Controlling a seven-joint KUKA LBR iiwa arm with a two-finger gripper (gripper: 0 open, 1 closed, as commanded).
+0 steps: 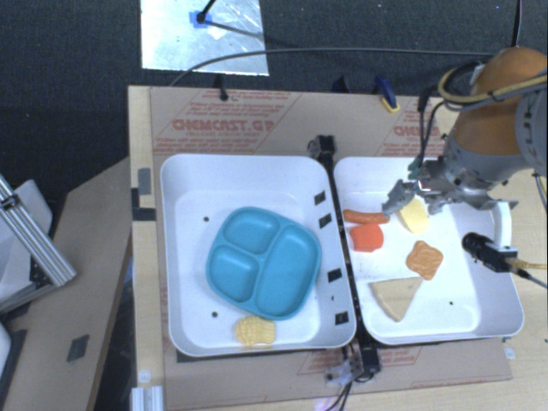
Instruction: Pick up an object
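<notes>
My end effector [409,199] hovers over the right bin [497,315]; I cannot tell its opening. The pale yellow piece [415,217] sits just at its 5 o'clock. I'd descend straight, centred.

view: fixed overhead, slanted | covers: left bin [184,229], right bin [497,315] | arm [497,118] enters from right | range: moderate

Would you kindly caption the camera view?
Gripper poised over pale yellow piece in right bin; blue tray left.
</notes>
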